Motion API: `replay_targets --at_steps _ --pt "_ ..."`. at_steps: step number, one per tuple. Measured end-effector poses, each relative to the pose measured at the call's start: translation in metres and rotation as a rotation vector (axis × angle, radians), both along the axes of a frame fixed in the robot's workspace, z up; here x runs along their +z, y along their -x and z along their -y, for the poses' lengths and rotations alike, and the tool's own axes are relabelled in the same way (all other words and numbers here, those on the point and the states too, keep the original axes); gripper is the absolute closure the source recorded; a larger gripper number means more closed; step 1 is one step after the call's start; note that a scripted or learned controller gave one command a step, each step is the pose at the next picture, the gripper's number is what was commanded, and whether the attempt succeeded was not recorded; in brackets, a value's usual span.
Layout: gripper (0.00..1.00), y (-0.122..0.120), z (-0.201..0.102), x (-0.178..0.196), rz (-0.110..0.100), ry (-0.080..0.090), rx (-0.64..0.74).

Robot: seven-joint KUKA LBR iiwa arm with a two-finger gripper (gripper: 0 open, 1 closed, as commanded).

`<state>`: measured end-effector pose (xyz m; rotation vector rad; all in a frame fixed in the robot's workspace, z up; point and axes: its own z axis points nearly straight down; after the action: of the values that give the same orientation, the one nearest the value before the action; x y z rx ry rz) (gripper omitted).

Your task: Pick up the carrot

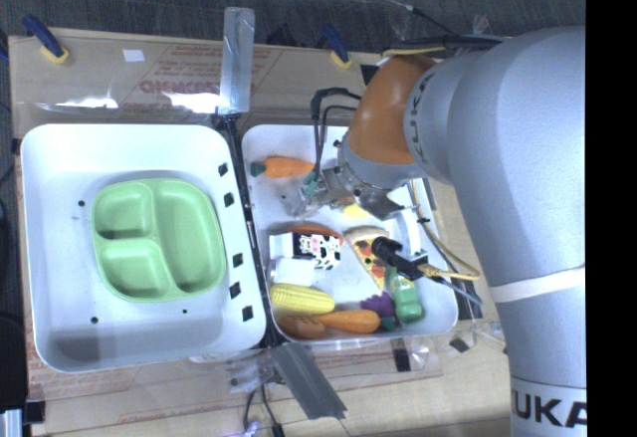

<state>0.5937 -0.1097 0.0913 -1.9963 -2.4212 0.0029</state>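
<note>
The carrot [287, 166], orange with a small green tip pointing left, lies flat near the far left corner of the right bin [261, 141]. My gripper [315, 188] is low inside that bin, just right of the carrot's thick end and slightly nearer the camera. The carrot rests on the bin floor beside the gripper, not lifted. The grey wrist with its orange band [388, 116] hangs over the bin's far right part and hides the floor beneath it.
The near half of the right bin is crowded: a cow-patterned carton [317, 247], corn [302, 299], a second long orange piece [346, 322], purple grapes [376, 305], a green bottle [407, 305]. The left bin [40, 226] holds a green divided plate [157, 237].
</note>
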Motion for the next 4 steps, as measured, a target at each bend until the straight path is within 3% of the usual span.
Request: replay_targets --at_steps 1,2,3,4 --pt "1.0 0.025 0.07 0.036 0.005 0.002 0.619" --pt "0.0 0.025 0.069 0.035 0.005 0.001 0.62" --pt "0.0 0.091 0.042 0.085 0.006 0.001 0.752" --pt "0.0 0.045 0.091 0.043 0.001 0.0 0.399"
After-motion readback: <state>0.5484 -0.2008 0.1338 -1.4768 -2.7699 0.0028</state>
